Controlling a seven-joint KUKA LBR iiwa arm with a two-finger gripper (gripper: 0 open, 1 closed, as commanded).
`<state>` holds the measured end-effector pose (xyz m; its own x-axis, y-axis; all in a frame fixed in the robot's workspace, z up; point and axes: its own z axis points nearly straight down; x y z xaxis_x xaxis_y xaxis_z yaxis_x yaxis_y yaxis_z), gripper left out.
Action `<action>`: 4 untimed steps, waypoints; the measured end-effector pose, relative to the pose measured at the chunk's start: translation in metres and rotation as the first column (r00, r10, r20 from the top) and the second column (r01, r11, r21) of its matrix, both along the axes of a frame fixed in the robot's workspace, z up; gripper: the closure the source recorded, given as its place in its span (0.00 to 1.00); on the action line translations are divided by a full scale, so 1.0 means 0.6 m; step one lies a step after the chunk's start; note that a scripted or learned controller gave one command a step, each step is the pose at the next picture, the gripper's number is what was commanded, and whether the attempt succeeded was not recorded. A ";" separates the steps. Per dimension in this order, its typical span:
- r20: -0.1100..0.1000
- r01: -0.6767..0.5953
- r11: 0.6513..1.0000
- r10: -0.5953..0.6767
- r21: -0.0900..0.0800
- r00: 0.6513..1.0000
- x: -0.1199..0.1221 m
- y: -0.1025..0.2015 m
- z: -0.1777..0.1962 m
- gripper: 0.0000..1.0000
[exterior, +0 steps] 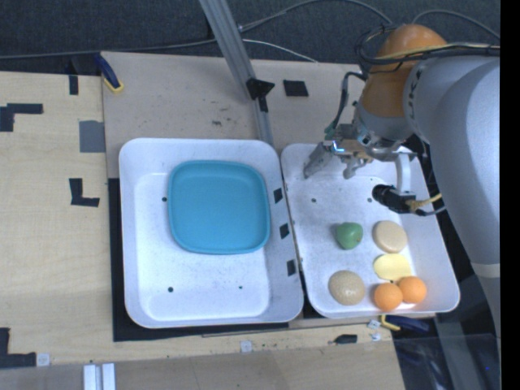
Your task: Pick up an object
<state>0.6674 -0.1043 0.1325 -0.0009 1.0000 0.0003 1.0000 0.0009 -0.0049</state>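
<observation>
**Gripper high in the right bin, apart and empty, well away from every pickable piece**

Poised over the far end of the right bin (302, 218), gripper (334, 167) with fingers spread, nothing between them. Clustered at the near end of that same bin: green piece (349, 235), beige oval (390, 236), yellow piece (392, 266), tan round piece (347, 287), and 2 orange balls (400, 292) touching each other. In the left bin (134, 242), just a flat blue plate (218, 206). No object picked yet, by the look of it.

Likely trouble from here:
- Straight descent at the present spot: closing on bare bin floor, since all candidates lie well nearer the camera.
- Aiming into the crowded near corner: yellow piece, beige oval and both oranges packed close together, so a finger landing on a neighbour, or a nudge sending round items rolling.
- Round, smooth shapes: easy to squirt out of a 2-finger pinch if off-centre.
- Oranges close against the bin wall: little room for the outer finger.
- Green piece and tan piece standing more apart, probably the safer targets.
</observation>
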 end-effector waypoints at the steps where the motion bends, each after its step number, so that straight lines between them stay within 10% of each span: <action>1: 0.003 0.000 1.000 0.000 -0.001 1.000 -0.001 0.001 -0.075 0.00; 2: 0.005 0.000 1.000 0.000 -0.001 1.000 0.000 0.001 -0.055 1.00; 4: 0.009 0.000 1.000 0.000 -0.001 1.000 0.010 -0.030 0.120 1.00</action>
